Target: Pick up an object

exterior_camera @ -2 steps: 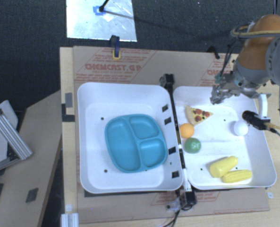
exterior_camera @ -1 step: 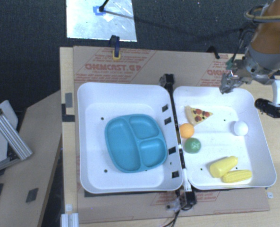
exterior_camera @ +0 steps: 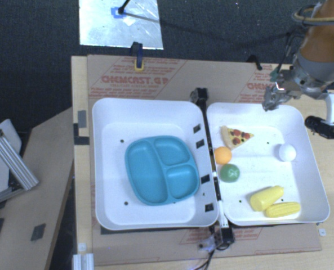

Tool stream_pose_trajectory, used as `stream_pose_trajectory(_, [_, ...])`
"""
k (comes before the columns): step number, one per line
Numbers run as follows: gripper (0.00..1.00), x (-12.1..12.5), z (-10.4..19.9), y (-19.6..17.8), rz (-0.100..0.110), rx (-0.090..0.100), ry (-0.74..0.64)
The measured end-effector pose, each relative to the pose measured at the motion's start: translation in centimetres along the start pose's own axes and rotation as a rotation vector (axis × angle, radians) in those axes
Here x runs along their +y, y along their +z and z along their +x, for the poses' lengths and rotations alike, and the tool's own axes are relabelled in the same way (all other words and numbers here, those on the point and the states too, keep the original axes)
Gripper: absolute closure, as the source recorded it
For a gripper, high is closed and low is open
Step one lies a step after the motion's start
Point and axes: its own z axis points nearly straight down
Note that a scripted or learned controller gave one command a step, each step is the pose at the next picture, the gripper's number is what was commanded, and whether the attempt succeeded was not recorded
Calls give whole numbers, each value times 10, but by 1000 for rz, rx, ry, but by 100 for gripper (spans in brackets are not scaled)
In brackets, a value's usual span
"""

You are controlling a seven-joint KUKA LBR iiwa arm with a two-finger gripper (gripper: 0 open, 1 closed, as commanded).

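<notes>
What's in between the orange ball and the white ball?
Nothing sits between the orange ball and the white ball: in the camera view, that stretch is bare white bin floor.

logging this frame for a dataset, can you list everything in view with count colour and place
bins: 2, white, side by side on the bench
tray: 1, blue, three compartments, in the left bin
pizza slice: 1, tan with red spots, right bin, far side
orange: 1, orange, right bin, by the divider
ball: 1, green, just in front of the orange
egg: 1, white, right bin, right side
yellow block: 1, right bin, near side
corn: 1, yellow, beside the block
end effector: 1, grey, above the right bin's far edge
</notes>
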Motion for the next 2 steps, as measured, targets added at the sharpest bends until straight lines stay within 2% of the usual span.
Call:
stream_pose_trajectory(1, [100,-3,50,9,2,2,-5])
stream_pose_trajectory(2, [100,-10,102,-1,1,3,-6])
